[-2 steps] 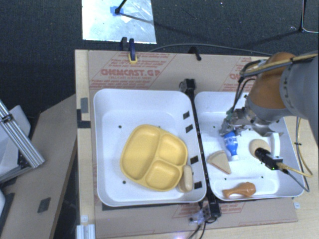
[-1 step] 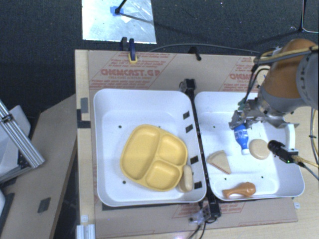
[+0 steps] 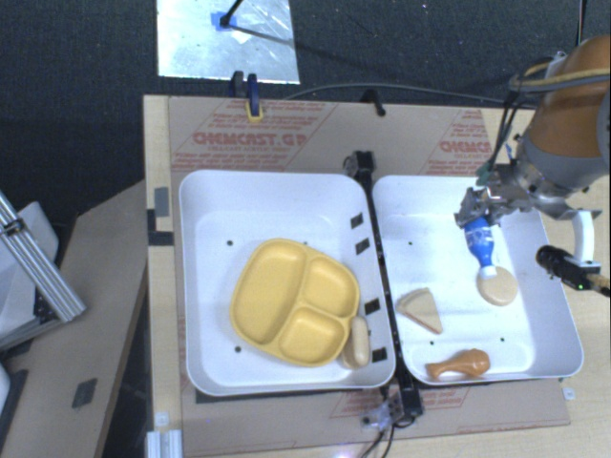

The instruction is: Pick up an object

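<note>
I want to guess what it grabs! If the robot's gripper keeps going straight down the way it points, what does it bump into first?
Probably the blue-and-white bottle, which lies right under the gripper in the right bin. Depth is hard to judge from above.

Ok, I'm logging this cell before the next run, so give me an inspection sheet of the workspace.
Surface: two white bins, left bin and right bin, on a cardboard sheet.
Job's things: blue-and-white bottle, tan disc, cheese-like wedge, drumstick toy in right bin.
Clutter: yellow divided tray and a small beige piece in left bin.
Grippers: gripper over the bottle's upper end; grasp unclear.
Cables: black cable along bench's far edge.
Surroundings: foil sheet, blue-yellow clamp.
</note>
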`<state>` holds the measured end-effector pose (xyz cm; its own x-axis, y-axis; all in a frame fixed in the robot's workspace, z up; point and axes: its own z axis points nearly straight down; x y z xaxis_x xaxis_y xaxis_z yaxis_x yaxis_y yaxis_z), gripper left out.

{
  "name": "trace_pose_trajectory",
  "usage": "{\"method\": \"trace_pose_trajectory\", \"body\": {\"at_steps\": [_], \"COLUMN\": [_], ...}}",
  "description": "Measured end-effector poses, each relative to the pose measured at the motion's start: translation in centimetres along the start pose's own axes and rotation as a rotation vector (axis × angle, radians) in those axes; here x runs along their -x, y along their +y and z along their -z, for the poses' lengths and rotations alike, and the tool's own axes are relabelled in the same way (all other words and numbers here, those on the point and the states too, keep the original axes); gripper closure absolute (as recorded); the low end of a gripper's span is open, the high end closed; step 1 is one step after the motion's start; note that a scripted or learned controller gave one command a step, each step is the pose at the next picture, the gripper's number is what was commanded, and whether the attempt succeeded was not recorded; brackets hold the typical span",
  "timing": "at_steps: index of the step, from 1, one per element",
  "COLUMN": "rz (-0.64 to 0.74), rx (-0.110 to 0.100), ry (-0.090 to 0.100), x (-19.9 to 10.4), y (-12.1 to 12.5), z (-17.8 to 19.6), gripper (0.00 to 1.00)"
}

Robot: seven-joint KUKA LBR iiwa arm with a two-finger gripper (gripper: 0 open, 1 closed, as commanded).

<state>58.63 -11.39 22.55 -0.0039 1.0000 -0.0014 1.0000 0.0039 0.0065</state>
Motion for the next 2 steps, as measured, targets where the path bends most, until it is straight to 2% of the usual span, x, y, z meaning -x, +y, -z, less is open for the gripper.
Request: {"method": "trace_pose_trajectory", "body": {"at_steps": [1, 2], "rz": [0.0, 0.006], "rx": [-0.002, -0.004], "ry": [0.001, 0.003], "x": [0.0, -5.6], "y": [0.1, 0.0], "z": [2.3, 3.0], "gripper": [1.0, 1.0]}}
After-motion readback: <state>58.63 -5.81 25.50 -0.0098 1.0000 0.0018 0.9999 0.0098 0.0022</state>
